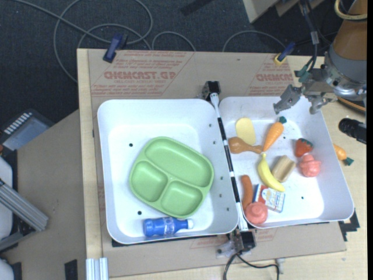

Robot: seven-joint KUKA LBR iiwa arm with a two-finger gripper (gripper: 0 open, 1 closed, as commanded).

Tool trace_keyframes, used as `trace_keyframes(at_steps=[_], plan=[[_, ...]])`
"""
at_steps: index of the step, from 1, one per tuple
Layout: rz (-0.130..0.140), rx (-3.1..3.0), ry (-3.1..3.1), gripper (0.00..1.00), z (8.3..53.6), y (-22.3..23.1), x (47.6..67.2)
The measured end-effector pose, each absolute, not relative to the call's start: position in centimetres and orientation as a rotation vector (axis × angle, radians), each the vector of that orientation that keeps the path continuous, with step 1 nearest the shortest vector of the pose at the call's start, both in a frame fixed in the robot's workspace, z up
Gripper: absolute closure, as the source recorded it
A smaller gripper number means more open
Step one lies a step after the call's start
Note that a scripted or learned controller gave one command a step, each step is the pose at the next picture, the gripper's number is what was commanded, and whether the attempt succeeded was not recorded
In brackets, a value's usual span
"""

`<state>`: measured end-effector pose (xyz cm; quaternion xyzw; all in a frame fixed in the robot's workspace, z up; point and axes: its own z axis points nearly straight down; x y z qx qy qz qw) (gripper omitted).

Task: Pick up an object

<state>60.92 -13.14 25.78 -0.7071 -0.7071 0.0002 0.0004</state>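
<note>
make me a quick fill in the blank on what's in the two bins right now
The green divided tray lies in the ____ bin.
The blue bottle lies between that tray and the bin's ____ wall.
The banana shares the right bin with an orange ____ that has a green top.
The gripper hangs over the right bin's ____ edge.

Missing words: left; near; carrot; far

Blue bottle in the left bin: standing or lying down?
Lying down. The blue bottle rests on its side along the left bin's near wall, white cap pointing right, just below the green tray.
</note>
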Motion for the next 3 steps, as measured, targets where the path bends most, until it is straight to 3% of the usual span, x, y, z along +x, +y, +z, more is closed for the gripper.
trace_keyframes(at_steps=[1, 2, 3], plan=[[0.004, -2.219, -2.217, 0.00, 9.3, -13.9, 62.4], [-0.001, -2.224, -2.221, 1.00, 10.5, -13.9, 62.6], [-0.004, -2.220, -2.225, 1.00, 18.6, -6.9, 60.7]])
